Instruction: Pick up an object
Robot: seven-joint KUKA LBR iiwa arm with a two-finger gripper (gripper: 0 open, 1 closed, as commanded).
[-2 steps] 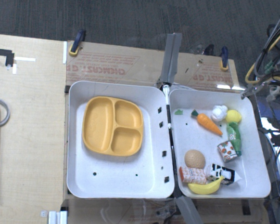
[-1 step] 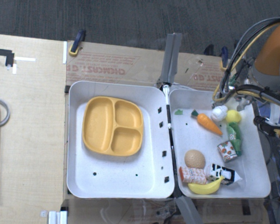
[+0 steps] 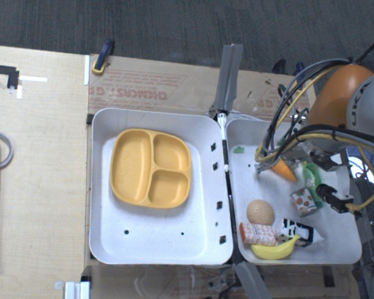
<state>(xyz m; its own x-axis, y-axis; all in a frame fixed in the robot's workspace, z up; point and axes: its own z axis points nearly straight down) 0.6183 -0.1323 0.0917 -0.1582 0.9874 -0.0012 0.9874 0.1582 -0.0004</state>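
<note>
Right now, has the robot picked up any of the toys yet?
Not yet, by the look of it. The toys lie in the right bin: the banana, the tan ball, the orange carrot and a small box. The yellow plate sits in the left bin. The arm hangs over the right bin, near the carrot. Grabbing and lifting are left.
</note>
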